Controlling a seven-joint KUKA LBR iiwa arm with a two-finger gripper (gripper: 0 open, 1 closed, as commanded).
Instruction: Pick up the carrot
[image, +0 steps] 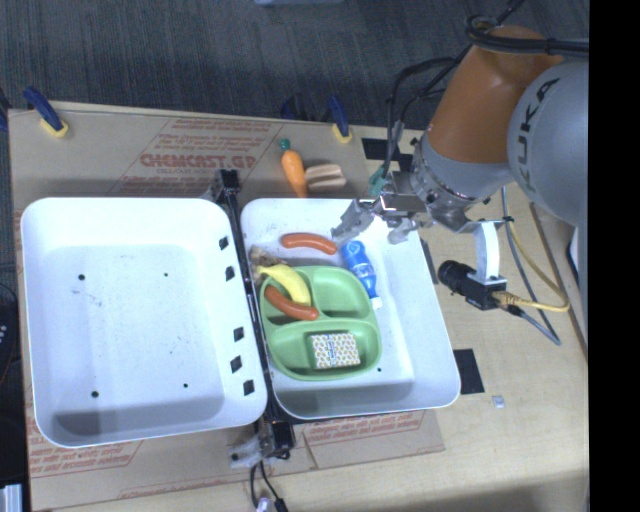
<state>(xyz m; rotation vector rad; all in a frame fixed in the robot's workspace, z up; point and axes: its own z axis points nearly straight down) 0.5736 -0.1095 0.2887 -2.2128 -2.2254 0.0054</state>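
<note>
The carrot (292, 170), orange with a green top, lies on the cardboard just behind the right bin (430, 350), outside it and beside a tan bread roll (324, 177). My gripper (373, 227) hangs over the back part of the right bin, to the right of the carrot and nearer the camera. It is open, its two grey fingers spread with nothing between them. A blue bottle (360, 266) lies just below it.
The right bin holds a green divided plate (345, 290) with a banana (284, 279), a red sausage (291, 304) and a patterned square (335, 349). Another sausage (308, 242) lies behind the plate. The left bin (120, 310) stands beside it. Blue clamps (340, 122) grip the board's back edge.
</note>
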